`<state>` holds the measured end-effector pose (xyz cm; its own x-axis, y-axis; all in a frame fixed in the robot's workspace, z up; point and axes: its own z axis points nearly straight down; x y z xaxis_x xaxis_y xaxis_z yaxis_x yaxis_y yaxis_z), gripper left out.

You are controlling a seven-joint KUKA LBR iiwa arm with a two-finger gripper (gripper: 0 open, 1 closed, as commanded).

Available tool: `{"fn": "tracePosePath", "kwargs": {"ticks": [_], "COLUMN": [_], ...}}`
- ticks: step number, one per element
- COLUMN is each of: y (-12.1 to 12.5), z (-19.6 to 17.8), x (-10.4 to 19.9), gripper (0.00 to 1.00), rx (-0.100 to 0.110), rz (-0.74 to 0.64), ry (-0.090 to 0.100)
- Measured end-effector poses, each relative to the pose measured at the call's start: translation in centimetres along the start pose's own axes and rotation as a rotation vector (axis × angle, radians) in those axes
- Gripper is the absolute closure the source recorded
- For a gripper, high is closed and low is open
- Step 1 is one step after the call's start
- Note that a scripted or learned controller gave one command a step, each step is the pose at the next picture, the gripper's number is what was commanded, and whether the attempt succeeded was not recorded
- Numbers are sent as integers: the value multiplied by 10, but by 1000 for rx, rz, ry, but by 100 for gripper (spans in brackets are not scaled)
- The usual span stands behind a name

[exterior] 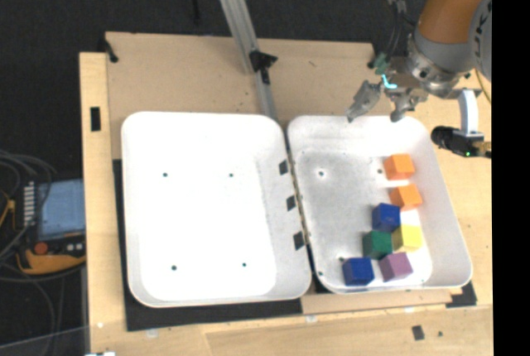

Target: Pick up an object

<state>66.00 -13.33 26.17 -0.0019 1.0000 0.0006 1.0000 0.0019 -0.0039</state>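
While the end effector [377,108] hangs in the upper right of the frame, over the far rim of the right bin [331,205], its fingers are spread with nothing between them — nothing is picked yet. The coloured blocks — two orange blocks [399,166], blue, green, yellow, purple — lie clustered at the bin's lower right, well apart from it.
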Motion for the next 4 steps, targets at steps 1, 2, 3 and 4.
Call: {"fn": "tracePosePath", "kwargs": {"ticks": [1,2,3,4], "y": [1,9,19,10], "z": [-3,47,100,151], "x": [-1,3,0,5], "gripper": [0,0,0,0], "rx": [-4,-1,0,0], "rz": [-2,-3,-5,-3], "ry": [-3,-3,-3,-2]}}
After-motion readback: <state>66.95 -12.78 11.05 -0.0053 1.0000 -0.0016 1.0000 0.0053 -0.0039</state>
